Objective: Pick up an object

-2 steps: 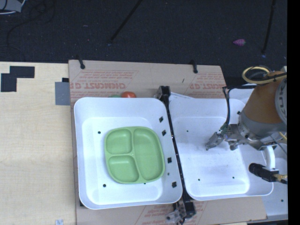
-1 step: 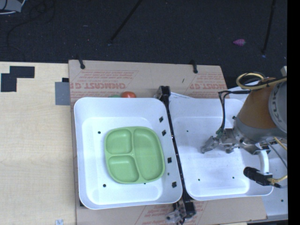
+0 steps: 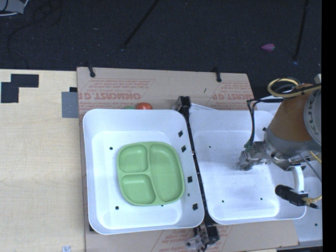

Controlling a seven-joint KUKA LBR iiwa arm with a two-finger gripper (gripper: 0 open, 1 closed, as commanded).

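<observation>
A light green plate (image 3: 150, 172) with three compartments lies flat in the middle of the left bin (image 3: 100, 135). My gripper (image 3: 248, 160) is down low in the right bin (image 3: 220, 140), near the middle of its floor and toward its right side. The grey wrist and the orange band (image 3: 292, 121) rise above it to the right. I see nothing between the gripper and the white floor under it.
A small red and green thing (image 3: 142, 106) lies on the cardboard just behind the left bin's back wall. A black divider (image 3: 191, 161) runs between the two bins. Pale wooden bench top spreads to the left.
</observation>
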